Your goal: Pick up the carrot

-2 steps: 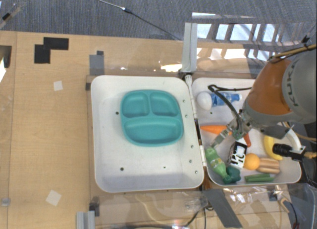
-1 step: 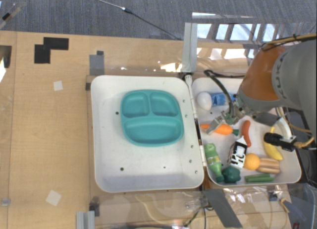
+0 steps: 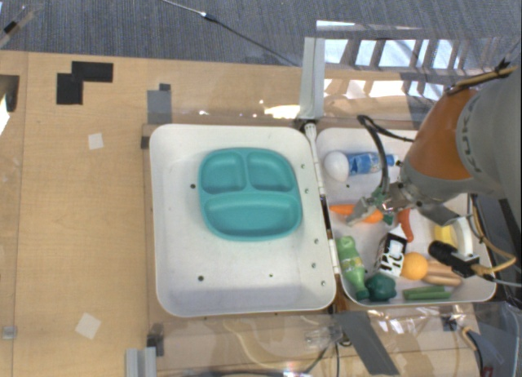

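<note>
Gripper (image 3: 377, 204) is down in the right bin (image 3: 487, 290), at the carrot (image 3: 352, 212) lying near that bin's left wall. Finger state: cannot tell (tips blurred against the clutter). Carrot is just below the white-capped bottle (image 3: 351, 163). Left bin (image 3: 171, 286) holds a teal divided plate (image 3: 249, 193). Orange ball (image 3: 414, 266) sits nearer the right bin's front.

Carrot (image 3: 352, 211) amid clutter; left bin (image 3: 175, 286) roomy
</note>
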{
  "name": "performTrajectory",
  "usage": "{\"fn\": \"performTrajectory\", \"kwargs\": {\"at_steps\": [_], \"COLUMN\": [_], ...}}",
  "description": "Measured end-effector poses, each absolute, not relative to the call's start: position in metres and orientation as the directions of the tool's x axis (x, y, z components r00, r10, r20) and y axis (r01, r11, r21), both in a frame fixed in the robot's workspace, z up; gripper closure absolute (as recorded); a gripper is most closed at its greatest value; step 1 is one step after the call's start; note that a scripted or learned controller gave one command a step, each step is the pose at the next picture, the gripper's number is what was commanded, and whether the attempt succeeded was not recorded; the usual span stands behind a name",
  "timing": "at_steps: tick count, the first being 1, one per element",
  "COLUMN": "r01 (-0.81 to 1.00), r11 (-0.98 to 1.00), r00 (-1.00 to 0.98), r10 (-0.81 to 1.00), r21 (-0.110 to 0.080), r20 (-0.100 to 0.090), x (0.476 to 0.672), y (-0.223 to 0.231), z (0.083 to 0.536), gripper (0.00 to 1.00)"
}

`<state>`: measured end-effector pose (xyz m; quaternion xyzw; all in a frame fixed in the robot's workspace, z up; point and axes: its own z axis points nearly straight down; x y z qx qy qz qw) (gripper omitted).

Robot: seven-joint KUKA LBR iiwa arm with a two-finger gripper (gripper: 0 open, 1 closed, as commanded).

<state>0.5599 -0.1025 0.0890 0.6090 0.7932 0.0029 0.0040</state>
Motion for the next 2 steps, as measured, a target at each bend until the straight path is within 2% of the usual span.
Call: {"fn": "performTrajectory", "kwargs": {"at_steps": [1, 2], "r01": [0.963, 0.993], "r11": [0.269, 0.117], "r00": [-0.269, -0.117], "r10": [0.963, 0.993], "r21": [0.017, 0.011], "r20": [-0.006, 0.001], "x": [0.563, 0.562], "y": [-0.101, -0.020], "z": [0.102, 0.188], "gripper": [1.00, 1.00]}}
